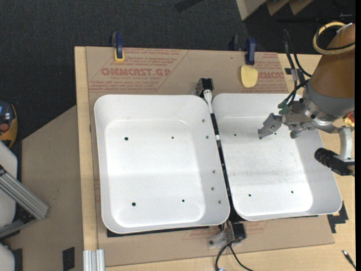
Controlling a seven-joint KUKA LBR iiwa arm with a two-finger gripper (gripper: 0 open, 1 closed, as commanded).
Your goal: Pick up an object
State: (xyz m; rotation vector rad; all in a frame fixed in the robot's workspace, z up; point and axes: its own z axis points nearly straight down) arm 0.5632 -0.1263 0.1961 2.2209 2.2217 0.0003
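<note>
Overhead, the tabletop (pixel 84 123) shows as a brown board with red lettering along its far edge, and it bears two shallow white bins side by side. The left bin (pixel 101 151) and the right bin (pixel 271 193) all but touch, with a thin black strip (pixel 217 145) running along the seam between them. The arm (pixel 330 103) reaches in from the right, its orange band (pixel 334 66) wide above the grey wrist. The jaws hang over the far half of the right bin, pointing toward the seam and well short of it. They read as a small grey shape against the white floor. How far apart they stand cannot be told from this slant, and nothing can be made out in their hold. As for the thing to be picked up, which object that is cannot be told. The one loose-looking item is a small cream piece (pixel 249 75) lying on the board just beyond the right bin's far rim, well apart from the jaws. It sits right below a blue clamp (pixel 250 49) on the far edge. A second blue clamp (pixel 118 43) grips the same edge beyond the left bin. A black cylindrical part (pixel 333 160) juts over the right bin's right side, below the wrist. At the near edge, by the seam, a cable (pixel 228 239) trails off the board.
</note>
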